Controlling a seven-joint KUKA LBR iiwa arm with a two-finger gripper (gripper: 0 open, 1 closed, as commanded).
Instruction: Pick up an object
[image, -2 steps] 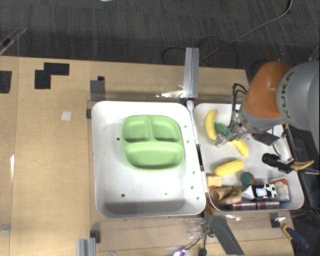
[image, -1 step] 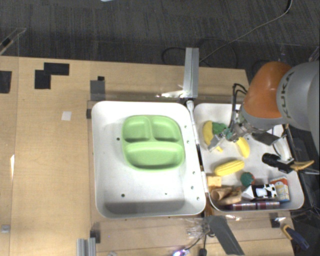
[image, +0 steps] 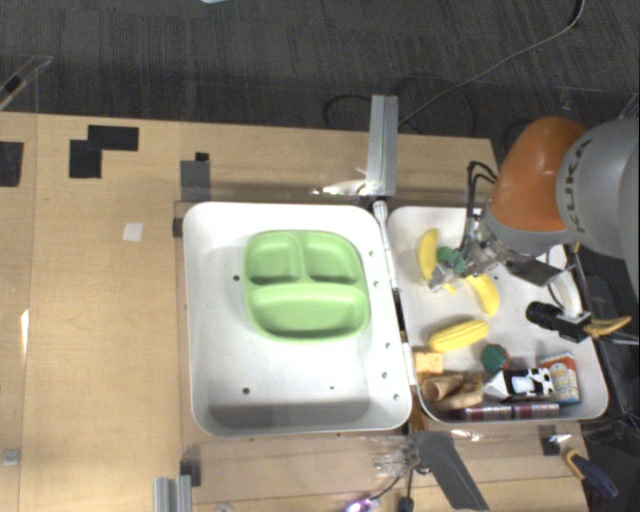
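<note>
- Left bin (image: 210, 330): white and shallow. It holds a green divided plate (image: 303, 283) with three compartments, lying flat near the middle. You will find nothing on the plate.
- Divider between the bins: a grey metal post (image: 383, 140) rises at the far edge, above the seam.
- Right bin (image: 405, 235): this is where your pickable objects sit, crowded together.
- Banana, far left of the right bin (image: 428, 253): yellow, lying along the bin's length, just beside the gripper.
- Gripper (image: 452, 268): low over the bin, between two yellow pieces. Whether it is clenched, released or grasping cannot be told; the tip is small and blurred.
- Second yellow piece (image: 485, 293): just right of the gripper, tilted.
- Yellow corn-like piece (image: 459, 334): nearer the front, lying crosswise.
- Dark green item (image: 493, 355): small, touching the front clutter.
- Front row: tan pieces (image: 445, 385), a dark tube (image: 520, 408) and a black-and-white patterned carton (image: 530, 382), packed against the front wall.
- Arm (image: 560, 190): grey with an orange band, reaching in from the right.
- Risks, as a judgement: with the yellow pieces this close, you may see the gripper close on empty space, nudge a piece aside, or catch a rounded fruit off-centre so it slips out on the lift.
- Writing: part of the lettering "KU" reads on the arm; package labels are too small to read.
</note>
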